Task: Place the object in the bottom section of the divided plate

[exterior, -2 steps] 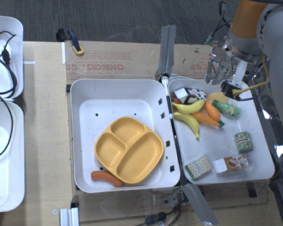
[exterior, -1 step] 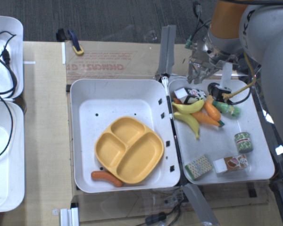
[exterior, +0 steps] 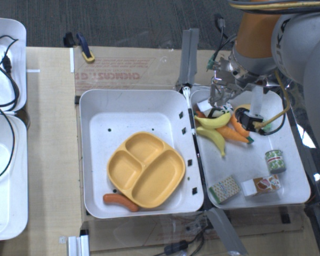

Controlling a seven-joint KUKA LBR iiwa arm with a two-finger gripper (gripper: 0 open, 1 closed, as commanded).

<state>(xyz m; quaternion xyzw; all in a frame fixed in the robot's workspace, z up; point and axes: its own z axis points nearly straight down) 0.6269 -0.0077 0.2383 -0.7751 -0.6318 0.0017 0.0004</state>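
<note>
Plate (exterior: 145, 169): yellow, three sections, lay in the left bin (exterior: 96, 143) toward its near side; all three sections showed bare yellow.
Sausage (exterior: 120, 200): orange-red, lay on the left bin's floor, against the plate's near-left rim and outside it.
Right bin (exterior: 293, 164): held the bananas, a carrot, a can and two cartons.
Bananas (exterior: 214, 128): two yellow ones, joined at the stem, at the far-left part of the right bin; one curved across under the gripper, the other ran toward the near side.
Carrot (exterior: 236, 133): orange, lay just right of the bananas, touching them, and partly under the arm's cables.
Can (exterior: 275, 160): small, green and white label, stood near the right bin's right wall, well apart from the bananas.
Cartons: a green one (exterior: 224, 189) and a white one with a red picture (exterior: 262, 185) lay side by side at the near edge of the right bin.
Gripper (exterior: 221, 104): hung over the stem end of the bananas, pointing down; whether its fingers were apart or together could not be told from above.
Arm (exterior: 266, 31): grey with an orange band, reached in from the right over the far part of the right bin, hiding some of its floor.
Clamp (exterior: 84, 48): blue and yellow, lay on the bench beyond the left bin.
</note>
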